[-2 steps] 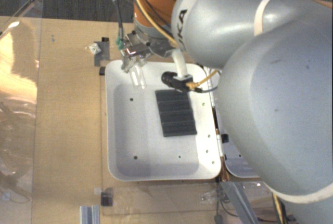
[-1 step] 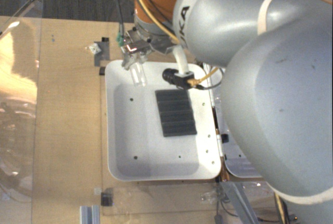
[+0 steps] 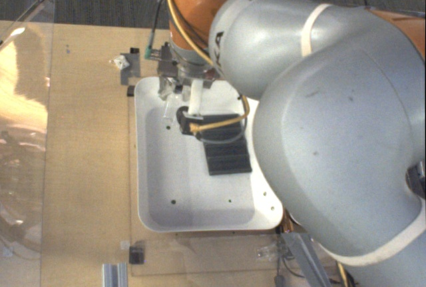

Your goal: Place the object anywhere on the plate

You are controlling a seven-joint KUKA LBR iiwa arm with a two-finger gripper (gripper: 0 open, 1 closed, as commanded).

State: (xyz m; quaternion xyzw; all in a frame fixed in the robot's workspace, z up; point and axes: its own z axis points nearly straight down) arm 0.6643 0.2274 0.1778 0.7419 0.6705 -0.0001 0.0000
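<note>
My gripper (image 3: pixel 170 94) hangs low over the far left corner of a shallow white bin (image 3: pixel 148 216), close to its back wall. Nothing shows between or under it that I can name as an object. A black ribbed block (image 3: pixel 227 156) shows in the middle of the bin, just under my wrist. I cannot tell whether it rests on the bin floor. The big grey arm covers the whole right side of the view.
A few tiny dark specks (image 3: pixel 173 201) dot the bin floor near its front. Small dark fixtures sit on the wooden bench at the bin's back left (image 3: pixel 132 70) and front left (image 3: pixel 136 254). A clear, glossy sheet (image 3: pixel 23 146) covers the bench's left side.
</note>
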